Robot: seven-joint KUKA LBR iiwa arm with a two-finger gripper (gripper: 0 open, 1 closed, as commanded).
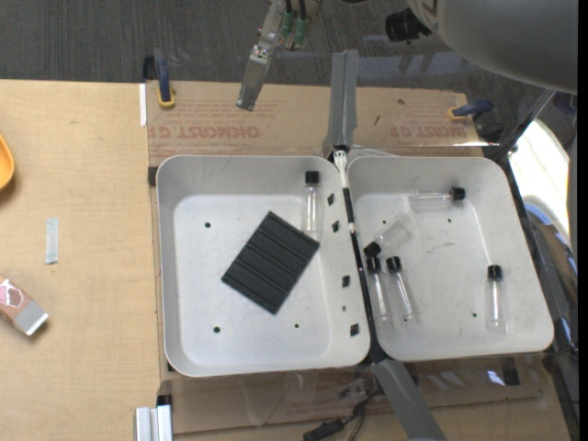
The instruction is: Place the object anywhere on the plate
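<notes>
the black ribbed plate (271,262) lies flat in the left bin (184,338), long axis diagonal from lower left to upper right. a vial (310,202) lies beside its upper corner, cap pointing away. the gripper (248,85) hangs above the tabletop (73,154); finger state cannot be told.

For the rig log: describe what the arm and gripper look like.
The arm is a bulky, rounded grey shell with a white ring marking and a black fitting. Black cables and green connectors run along the slim metallic gripper, which ends in a long, flat grey finger.
</notes>
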